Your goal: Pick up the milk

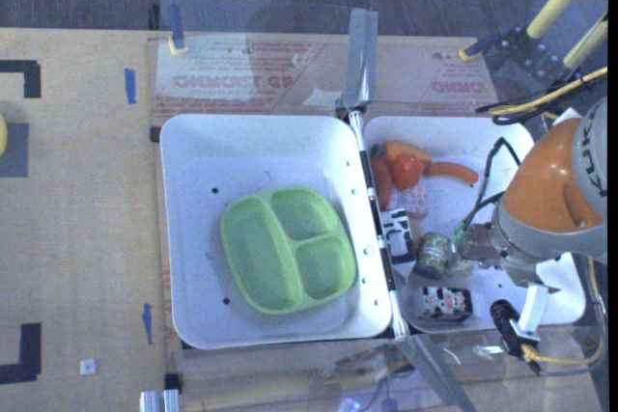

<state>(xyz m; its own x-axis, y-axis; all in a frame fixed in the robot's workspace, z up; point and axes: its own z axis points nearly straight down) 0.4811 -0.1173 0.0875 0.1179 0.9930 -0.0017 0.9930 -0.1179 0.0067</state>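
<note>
The arm [565, 193] comes in from the right and hangs low over the right bin [502, 132], its orange band bulging above the wrist. Its gripper [462, 251] sits over the middle of that bin, pointing toward the divider between the two bins. Whether the pincer is spread or pressed together I cannot tell from here; the wrist hides it, and I see nothing clearly caught in it. Right at its tip lies a small greenish can [435, 253], touching or nearly touching the gripper. The milk [445, 303], a little carton with black-and-white cow patches, lies flat near the front edge of the right bin, just below the gripper and the can and apart from the tip. Closer to the divider lies a small black-and-white packet [397, 235], and beyond it a pinkish wrapped item [413, 201]. At the back of the bin are a red pepper [407, 169], an orange carrot [452, 172] and some other orange-red toy food against the divider. The left bin [193, 150] holds a green divided plate [288, 249], lying flat with its three compartments facing up.
</note>
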